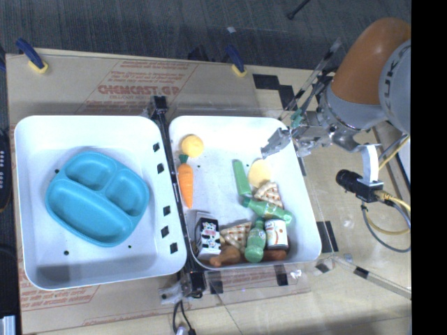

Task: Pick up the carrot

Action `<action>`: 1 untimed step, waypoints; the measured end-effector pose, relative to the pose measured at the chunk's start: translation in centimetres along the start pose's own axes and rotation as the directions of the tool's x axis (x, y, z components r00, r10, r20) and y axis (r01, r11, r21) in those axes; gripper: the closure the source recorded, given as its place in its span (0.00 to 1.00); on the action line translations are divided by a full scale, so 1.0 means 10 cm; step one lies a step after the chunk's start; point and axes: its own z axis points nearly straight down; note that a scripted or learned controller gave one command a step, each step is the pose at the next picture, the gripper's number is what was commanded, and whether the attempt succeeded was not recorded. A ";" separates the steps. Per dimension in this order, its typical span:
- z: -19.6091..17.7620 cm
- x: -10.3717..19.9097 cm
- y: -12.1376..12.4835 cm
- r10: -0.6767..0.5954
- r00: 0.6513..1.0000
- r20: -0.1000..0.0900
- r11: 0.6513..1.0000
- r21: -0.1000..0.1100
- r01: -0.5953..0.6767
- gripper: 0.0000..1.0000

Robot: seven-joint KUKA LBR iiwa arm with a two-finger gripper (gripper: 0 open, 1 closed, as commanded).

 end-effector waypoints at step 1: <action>1.36 0.78 0.19 0.011 1.000 -0.004 1.000 0.014 -0.011 0.00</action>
